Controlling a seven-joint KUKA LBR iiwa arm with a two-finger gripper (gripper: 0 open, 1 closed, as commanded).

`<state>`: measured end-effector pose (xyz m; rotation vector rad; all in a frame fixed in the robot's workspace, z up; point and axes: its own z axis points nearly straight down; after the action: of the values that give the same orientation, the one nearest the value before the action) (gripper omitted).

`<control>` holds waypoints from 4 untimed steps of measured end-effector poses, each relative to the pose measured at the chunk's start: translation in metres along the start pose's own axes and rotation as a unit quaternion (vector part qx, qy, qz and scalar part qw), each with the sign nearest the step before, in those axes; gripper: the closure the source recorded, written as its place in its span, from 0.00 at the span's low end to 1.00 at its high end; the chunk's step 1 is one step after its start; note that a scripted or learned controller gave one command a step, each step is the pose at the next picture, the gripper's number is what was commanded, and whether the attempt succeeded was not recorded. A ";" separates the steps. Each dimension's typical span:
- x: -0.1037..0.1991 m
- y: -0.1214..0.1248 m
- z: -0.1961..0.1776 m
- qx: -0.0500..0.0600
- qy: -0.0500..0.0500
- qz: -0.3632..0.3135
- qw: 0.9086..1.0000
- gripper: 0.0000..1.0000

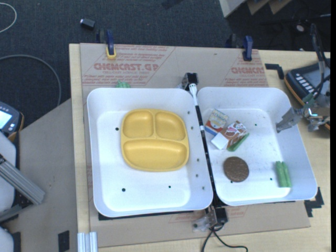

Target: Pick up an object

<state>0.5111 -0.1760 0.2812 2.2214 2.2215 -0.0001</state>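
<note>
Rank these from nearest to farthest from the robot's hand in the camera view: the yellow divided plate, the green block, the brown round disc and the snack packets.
From the hand at the right bin's right edge:
1. Snack packets, upper middle of the right bin.
2. Green block, lower right corner; too close to call against the packets.
3. Brown round disc, lower middle.
4. Yellow divided plate, left bin.

plate (155, 139) in left bin (102, 193)

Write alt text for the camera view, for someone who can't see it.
Two shallow white bins sit side by side: the left bin holds a yellow divided plate, the right bin holds snack packets, a brown round cookie and a green object. The gripper hangs at the right bin's right edge.
</note>
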 end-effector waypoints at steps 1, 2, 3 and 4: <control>0.000 0.001 -0.011 -0.001 -0.001 -0.001 1.000 1.00; 0.088 -0.031 -0.004 0.002 0.001 -0.001 1.000 1.00; 0.165 -0.011 -0.050 -0.002 0.000 -0.002 1.000 1.00; 0.198 -0.032 -0.116 -0.001 0.000 -0.001 1.000 1.00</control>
<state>0.4795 0.0219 0.3976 2.2180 2.2220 0.0018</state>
